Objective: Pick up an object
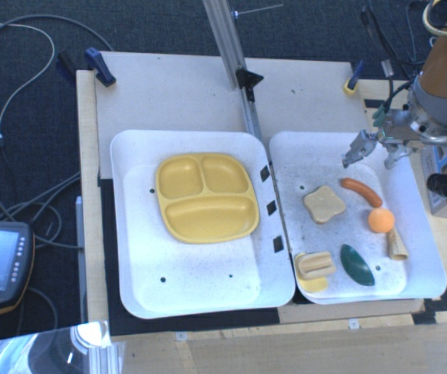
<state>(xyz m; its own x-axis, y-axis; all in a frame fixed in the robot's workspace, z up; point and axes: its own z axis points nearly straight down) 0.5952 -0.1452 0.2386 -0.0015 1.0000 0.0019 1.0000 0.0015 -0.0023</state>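
Yellow tray (206,195), white bins (208,294), orange ball (381,220), dk green obj, maybe leaf (357,264).

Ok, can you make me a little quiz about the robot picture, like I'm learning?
1. True or false: the yellow tray sits in the left bin.
2. Which is nearest the gripper? A) sausage B) green leaf C) orange ball
3. Fill in: the toast lies in the ___ bin.

Key: 1 true; 2 A; 3 right.
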